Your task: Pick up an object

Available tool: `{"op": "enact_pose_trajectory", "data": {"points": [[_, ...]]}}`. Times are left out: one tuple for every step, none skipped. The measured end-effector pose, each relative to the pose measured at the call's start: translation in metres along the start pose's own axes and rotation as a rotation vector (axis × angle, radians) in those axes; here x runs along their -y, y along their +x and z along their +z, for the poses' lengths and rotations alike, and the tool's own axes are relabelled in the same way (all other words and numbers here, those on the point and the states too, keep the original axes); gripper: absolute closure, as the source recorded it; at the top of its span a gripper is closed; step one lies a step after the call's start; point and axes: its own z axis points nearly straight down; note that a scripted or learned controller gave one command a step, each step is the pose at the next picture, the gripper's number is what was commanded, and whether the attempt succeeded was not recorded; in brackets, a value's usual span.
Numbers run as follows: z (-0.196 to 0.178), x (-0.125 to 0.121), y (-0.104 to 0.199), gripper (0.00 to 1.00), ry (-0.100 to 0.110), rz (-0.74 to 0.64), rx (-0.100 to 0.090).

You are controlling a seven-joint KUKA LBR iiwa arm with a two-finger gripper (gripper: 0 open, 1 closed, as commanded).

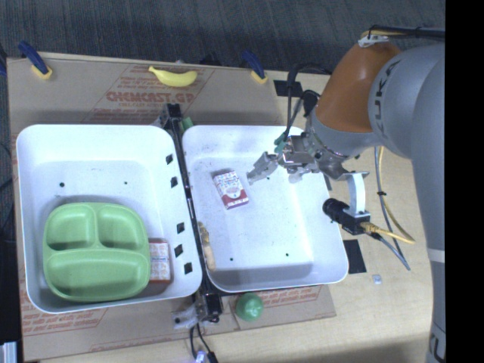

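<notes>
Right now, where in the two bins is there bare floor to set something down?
Right bin: bare floor in front of the small red box, down to the near wall. The gripper crowds the far right. Left bin: free along the far wall; the green tray and a small carton crowd the near half.

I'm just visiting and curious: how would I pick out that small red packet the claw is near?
Start at the right white bin. The small red packet lies flat on its floor toward the upper left, just left of the claw. It is the sole item in that bin; the similar packet sits beside the green tray in the left bin.
</notes>
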Motion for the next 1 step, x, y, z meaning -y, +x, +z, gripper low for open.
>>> {"op": "enact_pose_trajectory", "data": {"points": [[0.1086, 0.0497, 0.0313, 0.0, 0.003, -0.001, -0.001]]}}
